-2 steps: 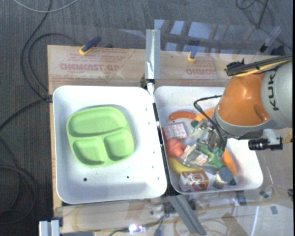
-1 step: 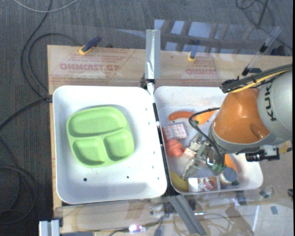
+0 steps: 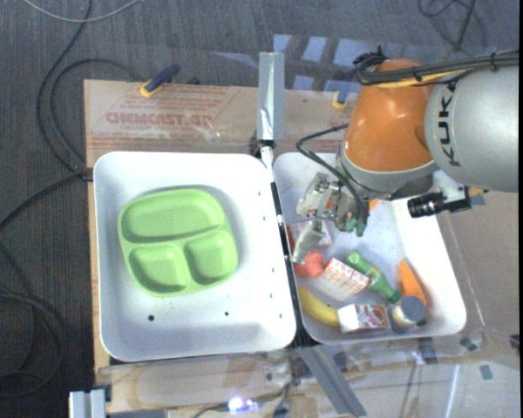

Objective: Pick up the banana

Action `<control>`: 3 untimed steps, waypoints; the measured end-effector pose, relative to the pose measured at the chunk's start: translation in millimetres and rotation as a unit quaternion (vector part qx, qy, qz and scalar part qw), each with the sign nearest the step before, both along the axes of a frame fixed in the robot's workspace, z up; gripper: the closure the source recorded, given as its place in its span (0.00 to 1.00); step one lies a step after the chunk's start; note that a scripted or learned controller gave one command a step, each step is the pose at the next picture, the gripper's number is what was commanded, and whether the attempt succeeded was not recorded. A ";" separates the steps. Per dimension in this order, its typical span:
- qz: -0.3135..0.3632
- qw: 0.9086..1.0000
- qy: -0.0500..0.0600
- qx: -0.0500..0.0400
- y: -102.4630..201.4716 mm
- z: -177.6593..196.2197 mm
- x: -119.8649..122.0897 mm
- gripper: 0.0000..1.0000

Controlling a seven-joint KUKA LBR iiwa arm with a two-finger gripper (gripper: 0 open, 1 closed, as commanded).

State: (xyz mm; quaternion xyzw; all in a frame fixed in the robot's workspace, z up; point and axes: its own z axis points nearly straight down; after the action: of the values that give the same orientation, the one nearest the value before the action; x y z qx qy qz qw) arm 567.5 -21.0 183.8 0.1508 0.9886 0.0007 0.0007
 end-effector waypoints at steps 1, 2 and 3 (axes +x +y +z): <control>-0.080 0.997 0.001 0.000 -53.3 -0.3 -80.9 0.00; -0.061 0.998 0.001 -0.001 -144.3 55.0 -82.8 0.00; -0.087 0.996 0.001 0.000 -43.3 4.0 -81.4 0.00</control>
State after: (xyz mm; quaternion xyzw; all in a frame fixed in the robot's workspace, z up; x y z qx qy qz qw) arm 486.1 -64.2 187.8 0.2363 0.9717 0.0006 0.0001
